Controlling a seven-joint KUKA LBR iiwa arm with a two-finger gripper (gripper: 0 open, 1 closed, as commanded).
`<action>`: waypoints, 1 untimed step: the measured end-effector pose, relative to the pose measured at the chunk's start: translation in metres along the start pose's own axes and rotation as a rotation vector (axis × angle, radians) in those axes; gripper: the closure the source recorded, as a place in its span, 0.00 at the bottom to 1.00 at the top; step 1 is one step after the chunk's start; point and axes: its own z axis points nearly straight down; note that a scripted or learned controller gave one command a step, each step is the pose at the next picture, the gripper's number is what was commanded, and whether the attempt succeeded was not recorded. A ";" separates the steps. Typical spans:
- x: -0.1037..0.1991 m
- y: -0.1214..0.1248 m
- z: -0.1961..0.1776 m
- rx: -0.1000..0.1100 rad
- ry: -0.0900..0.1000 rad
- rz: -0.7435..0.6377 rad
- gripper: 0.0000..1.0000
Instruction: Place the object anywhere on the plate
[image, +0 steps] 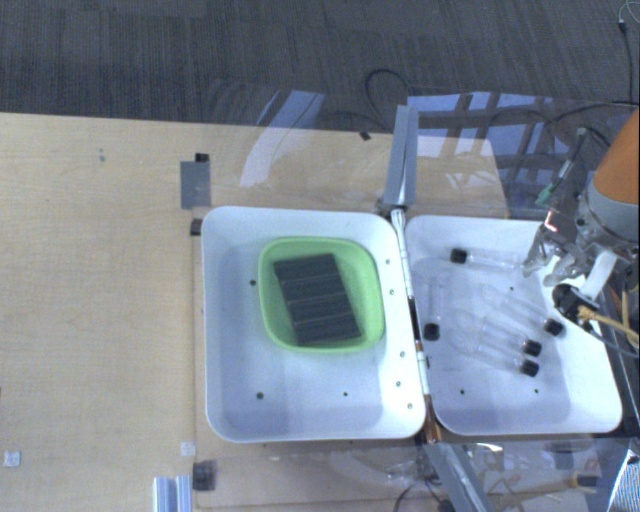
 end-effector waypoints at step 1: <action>0.000 0.000 0.000 0.000 0.000 0.000 0.00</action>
